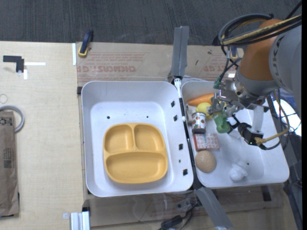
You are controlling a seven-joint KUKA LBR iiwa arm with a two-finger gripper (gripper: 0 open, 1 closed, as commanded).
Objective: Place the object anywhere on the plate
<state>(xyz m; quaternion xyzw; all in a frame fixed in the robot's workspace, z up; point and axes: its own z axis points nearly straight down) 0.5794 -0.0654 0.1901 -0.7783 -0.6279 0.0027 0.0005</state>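
Presently: yellow three-compartment plastic plate [135, 152] in left white bin [91, 128], bare; tool [221, 113] low over right white bin [268, 174], apparently touching a green object [222, 124], grip state cannot be told; placement seemingly outstanding.

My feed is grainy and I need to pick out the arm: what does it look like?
The arm is grey, bulky and rounded, with an orange band above the wrist. Black and yellow cables loop over its top, and another cable trails below. The pincer is dark metal with green parts.
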